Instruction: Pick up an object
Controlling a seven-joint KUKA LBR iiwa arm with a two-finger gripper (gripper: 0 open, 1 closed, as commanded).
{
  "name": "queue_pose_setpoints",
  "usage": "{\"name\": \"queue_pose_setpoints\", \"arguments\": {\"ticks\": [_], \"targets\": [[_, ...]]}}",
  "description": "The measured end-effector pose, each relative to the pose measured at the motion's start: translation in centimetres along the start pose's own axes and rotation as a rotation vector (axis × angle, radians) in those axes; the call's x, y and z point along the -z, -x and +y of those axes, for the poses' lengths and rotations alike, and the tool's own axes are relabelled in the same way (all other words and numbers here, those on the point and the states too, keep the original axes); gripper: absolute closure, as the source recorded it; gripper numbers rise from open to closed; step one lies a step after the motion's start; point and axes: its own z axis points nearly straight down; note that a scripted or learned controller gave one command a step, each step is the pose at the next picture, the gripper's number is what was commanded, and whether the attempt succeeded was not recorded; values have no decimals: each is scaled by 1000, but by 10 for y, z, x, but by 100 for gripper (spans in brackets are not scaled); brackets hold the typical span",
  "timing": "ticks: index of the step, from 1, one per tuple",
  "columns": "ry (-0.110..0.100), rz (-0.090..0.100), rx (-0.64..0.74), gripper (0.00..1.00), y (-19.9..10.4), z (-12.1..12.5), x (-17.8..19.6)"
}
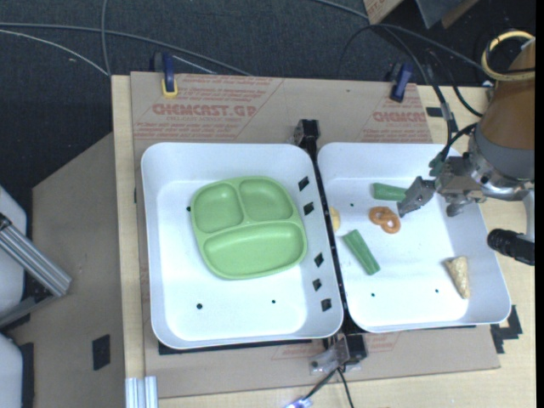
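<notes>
Left bin (pixel 161 253) holds a green divided plate (pixel 247 227). In the right bin (pixel 489 300), a green stick (pixel 360 252) lies near centre, long axis slanting upper-left to lower-right; an orange ring (pixel 385 219) sits above it. Gripper (pixel 418 199) hovers just right of the ring; finger state cannot be told.

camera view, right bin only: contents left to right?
Small tan piece at the bin's left wall → green stick → orange pretzel-shaped ring → tan wedge. I left out the green piece under the gripper; it overlaps the ring's span.
</notes>
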Motion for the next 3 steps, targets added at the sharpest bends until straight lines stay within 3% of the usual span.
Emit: {"name": "queue_pose_setpoints", "arguments": {"ticks": [1, 3], "targets": [[14, -2, 3, 0, 0, 3, 7], [9, -1, 2, 0, 6, -5, -87]]}}
